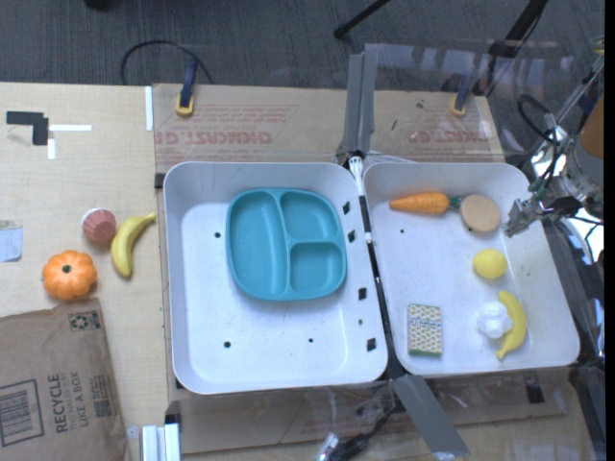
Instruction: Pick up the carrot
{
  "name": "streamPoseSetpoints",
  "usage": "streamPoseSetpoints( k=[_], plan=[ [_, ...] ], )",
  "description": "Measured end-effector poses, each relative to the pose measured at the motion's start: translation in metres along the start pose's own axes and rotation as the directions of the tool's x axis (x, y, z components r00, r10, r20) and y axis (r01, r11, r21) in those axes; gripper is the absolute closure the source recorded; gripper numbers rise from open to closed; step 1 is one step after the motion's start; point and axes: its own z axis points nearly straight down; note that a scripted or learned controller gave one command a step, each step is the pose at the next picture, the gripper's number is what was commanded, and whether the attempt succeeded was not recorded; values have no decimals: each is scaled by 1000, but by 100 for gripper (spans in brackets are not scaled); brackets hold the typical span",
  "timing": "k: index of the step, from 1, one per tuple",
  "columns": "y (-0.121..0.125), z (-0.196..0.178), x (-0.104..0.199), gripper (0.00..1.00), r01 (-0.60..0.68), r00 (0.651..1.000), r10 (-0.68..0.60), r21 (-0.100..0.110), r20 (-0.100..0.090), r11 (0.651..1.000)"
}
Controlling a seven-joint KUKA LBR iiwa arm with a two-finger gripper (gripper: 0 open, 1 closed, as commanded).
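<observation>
Carrot lying in the right bin, gripper off to the side.

The carrot [420, 203], one orange root with a green stub, lies flat near the right bin's [452, 361] far wall beside a tan disc [480, 213]. Two bananas [513, 324], one lemon [490, 264]. The gripper [524, 217] hangs by the right rim, carrying nothing I can see.

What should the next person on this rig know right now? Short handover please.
Gripper: at the right bin's far right edge, above the bin; holding nothing that the view shows.
Carrot: lying in the right bin's far left corner, tip toward the left bin, beside a tan round piece.
Done: no pickup yet.
Left: move the gripper left over the carrot, descend, grasp, lift.
</observation>
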Motion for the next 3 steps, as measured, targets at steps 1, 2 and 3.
streamPoseSetpoints(
  k=[1, 2, 3],
  plan=[
    [1, -9, 0, 100, 1, 1000, -1, -1, 1, 1000],
    [35, 2, -3, 100, 68, 998, -68, 0, 0, 998],
    [83, 102, 14, 100, 111, 994, -111, -3, 2, 994]
  ],
)
